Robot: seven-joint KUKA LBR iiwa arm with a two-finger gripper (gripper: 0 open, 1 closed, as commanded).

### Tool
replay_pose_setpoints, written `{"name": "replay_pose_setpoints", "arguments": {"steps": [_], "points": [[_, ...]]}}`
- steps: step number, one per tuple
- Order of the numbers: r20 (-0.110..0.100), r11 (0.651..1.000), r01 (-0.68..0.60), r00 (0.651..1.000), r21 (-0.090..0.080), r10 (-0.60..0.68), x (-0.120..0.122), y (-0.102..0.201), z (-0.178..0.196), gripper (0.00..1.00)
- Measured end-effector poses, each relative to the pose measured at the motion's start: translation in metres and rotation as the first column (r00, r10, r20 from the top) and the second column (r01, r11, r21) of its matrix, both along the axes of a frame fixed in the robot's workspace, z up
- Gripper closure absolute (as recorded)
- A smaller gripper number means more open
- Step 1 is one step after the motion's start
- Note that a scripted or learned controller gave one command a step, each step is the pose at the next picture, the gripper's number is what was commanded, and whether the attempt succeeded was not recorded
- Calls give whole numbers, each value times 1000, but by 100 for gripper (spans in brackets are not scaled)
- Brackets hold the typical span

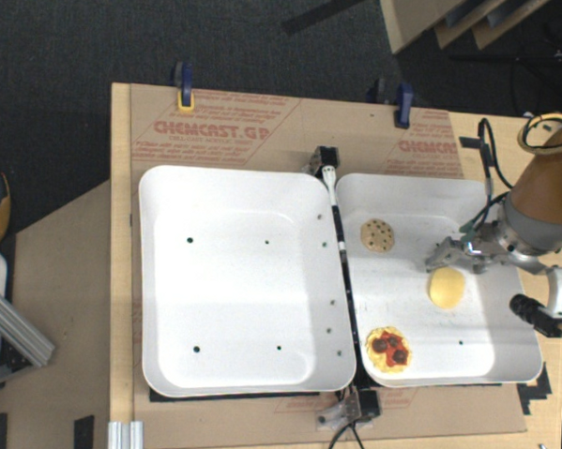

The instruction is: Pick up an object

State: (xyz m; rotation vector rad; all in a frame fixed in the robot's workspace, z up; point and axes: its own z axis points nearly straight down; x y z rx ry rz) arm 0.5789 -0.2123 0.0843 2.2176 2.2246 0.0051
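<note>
Dark carpet surrounds the worktop (267,124), where the claw (451,253) hangs spread and holding nothing in the right bin (414,193) just above the yellow ball (448,290); it should centre over the ball before closing, clear of the cookie (377,235).

The arm (545,200) is cut off by the right edge; the yellow object's (448,290) identity is unclear.

The brown board (267,124) under the bins carries red print reading "CHEMCAST GP" (repeated, partly cut off, at its right end).
</note>
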Motion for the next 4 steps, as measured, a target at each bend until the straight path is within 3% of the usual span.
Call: {"name": "replay_pose_setpoints", "arguments": {"steps": [1,3,4], "points": [[1,1000,2,1000,-2,-2,-2,-1,12,100],[15,1000,-4,1000,-3,4,-20,106,284,100],[-10,1000,-5,1000,2,5,-29,180,206,100]]}}
